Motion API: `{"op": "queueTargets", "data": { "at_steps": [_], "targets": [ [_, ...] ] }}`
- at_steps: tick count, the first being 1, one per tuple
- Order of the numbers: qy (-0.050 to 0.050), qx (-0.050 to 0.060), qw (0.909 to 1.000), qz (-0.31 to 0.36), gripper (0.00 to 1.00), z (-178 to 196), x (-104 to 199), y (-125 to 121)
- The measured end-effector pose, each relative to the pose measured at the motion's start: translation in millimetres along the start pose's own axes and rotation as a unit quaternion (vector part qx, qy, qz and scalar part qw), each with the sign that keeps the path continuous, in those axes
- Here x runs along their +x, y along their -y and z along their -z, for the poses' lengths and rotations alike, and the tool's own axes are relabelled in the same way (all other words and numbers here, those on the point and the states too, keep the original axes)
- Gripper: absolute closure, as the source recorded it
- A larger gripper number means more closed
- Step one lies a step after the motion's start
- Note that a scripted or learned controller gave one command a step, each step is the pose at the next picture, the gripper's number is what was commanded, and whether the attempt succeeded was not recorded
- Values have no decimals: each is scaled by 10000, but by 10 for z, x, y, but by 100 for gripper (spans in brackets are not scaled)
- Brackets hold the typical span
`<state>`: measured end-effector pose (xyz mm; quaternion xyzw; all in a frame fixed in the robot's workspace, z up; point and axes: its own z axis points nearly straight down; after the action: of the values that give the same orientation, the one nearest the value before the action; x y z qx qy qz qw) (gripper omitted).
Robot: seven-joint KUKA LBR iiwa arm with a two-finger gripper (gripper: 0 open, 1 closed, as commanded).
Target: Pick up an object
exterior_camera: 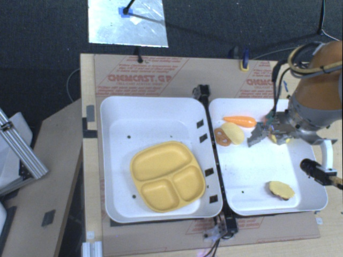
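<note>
Several small food items lie in the right bin (257, 175). An orange carrot (239, 121) rests near its far left corner. Just in front of the carrot are a pale yellow piece (234, 133) and a small orange pretzel-like ring (222, 138). A tan, lumpy piece (281, 190) sits near the bin's front right. My gripper (258, 135) hangs low over the far middle of this bin, just right of the pale yellow piece. A small yellow object (280, 138) shows partly under the wrist; I cannot tell whether it is held.
The left bin (123, 116) carries a yellow divided plate (168, 175). A black divider with clips (208, 143) runs between the bins. The grey arm with its orange band (321, 84) enters from the right, over the right bin's far edge.
</note>
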<state>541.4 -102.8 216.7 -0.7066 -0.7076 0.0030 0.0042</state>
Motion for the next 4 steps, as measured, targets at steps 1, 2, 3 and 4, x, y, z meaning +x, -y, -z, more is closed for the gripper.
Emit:
{"op": "queueTargets", "data": {
  "at_steps": [1,2,3,4],
  "targets": [
    [9,-60,10000,12,0,58,1,-26],
    [5,-34,10000,-1,0,-570,-18,-32],
    [5,-37,10000,-2,0,-1066,-91,-101],
    [7,-50,10000,-5,0,-1330,-90,-108]
  ]
}}
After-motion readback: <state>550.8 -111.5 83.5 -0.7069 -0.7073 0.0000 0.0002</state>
